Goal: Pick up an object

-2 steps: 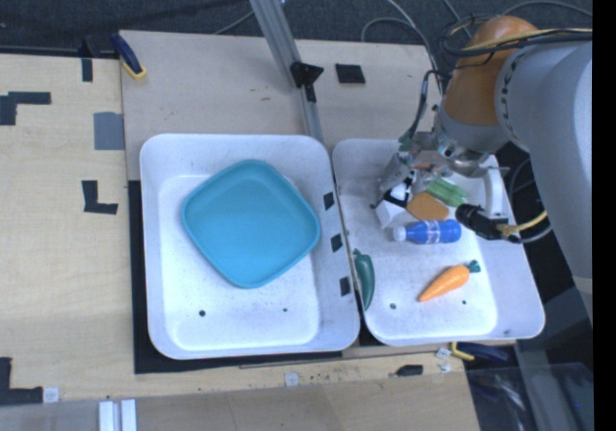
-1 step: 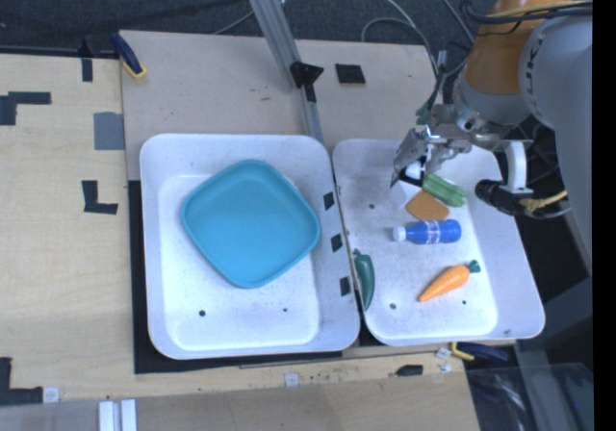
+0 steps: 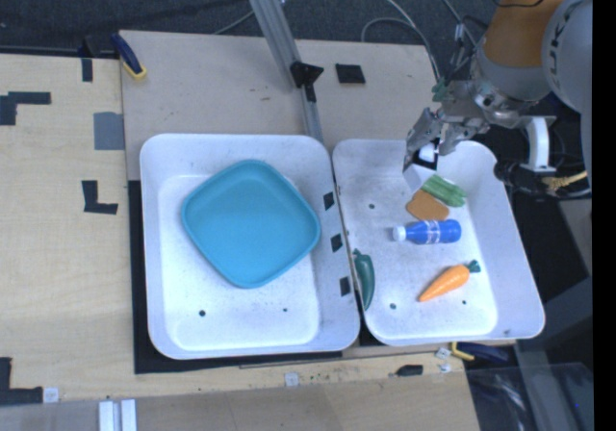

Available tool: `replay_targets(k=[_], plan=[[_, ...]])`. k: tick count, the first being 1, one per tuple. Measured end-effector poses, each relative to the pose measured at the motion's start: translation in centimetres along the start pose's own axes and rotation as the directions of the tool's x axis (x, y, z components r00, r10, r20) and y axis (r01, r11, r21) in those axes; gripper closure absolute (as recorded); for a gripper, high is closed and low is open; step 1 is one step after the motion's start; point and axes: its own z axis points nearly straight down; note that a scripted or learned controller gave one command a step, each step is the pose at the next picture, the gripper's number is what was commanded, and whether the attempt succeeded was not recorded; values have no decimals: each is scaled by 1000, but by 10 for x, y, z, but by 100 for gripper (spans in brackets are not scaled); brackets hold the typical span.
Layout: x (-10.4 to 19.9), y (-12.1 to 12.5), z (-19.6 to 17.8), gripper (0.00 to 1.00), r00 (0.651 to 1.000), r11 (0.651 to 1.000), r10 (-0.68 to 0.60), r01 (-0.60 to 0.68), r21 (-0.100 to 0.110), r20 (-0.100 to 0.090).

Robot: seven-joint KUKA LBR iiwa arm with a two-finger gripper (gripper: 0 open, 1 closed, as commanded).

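Hovers over the far edge of the right bin [image 3: 500,256], the tool [image 3: 426,152], just above a green object [image 3: 444,190]; cannot tell how its jaws stand. Lies there just beside an orange-brown piece [image 3: 426,206], then a blue bottle [image 3: 428,232], then a toy carrot [image 3: 447,282] nearer the front. Leans against the inner wall, a dark green pepper [image 3: 365,275]. Leaves bare white floor along the right rim. Holds a teal plate [image 3: 250,222], the left bin [image 3: 159,256]. Spreads pale wood around, the desk [image 3: 58,227].
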Motion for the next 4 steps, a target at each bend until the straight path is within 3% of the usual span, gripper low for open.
replay_targets(k=[3,4], plan=[[167,-32,8,100,1000,1000,-3,3,6,-1],[217,-58,4,100,1000,1000,-4,4,5,-1]])
